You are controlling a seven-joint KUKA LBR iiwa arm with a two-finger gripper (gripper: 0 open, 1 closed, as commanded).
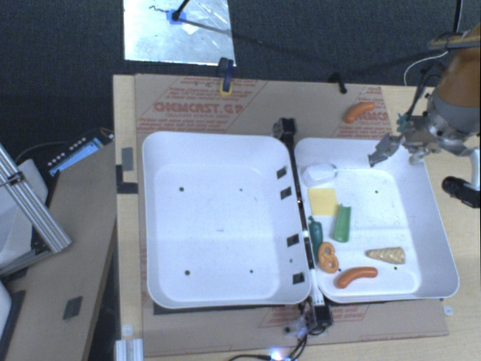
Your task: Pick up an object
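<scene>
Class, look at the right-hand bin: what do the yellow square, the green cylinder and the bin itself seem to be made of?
Yellow square: flat, matte, soft-edged, probably foam or plastic toy cheese. Green cylinder: smooth with a slight sheen, likely moulded plastic. Right bin: white, glossy, rounded corners, apparently formed plastic.

One fixed camera is mounted above the bench (90, 201) and looks down at a slant, not straight overhead. Its line of sight centres roughly on the black divider (299, 213) where the left bin (161, 153) and the right bin (432, 224) meet. The bins' far rims lie toward the top of frame from that divider, their near rims toward the bottom. Standoff is moderate: both bins fit whole, with cardboard underlay (248, 100) and dark floor (60, 51) visible beyond the divider's far end. The arm (458, 89) enters from the right of the divider, at the upper right margin.
</scene>
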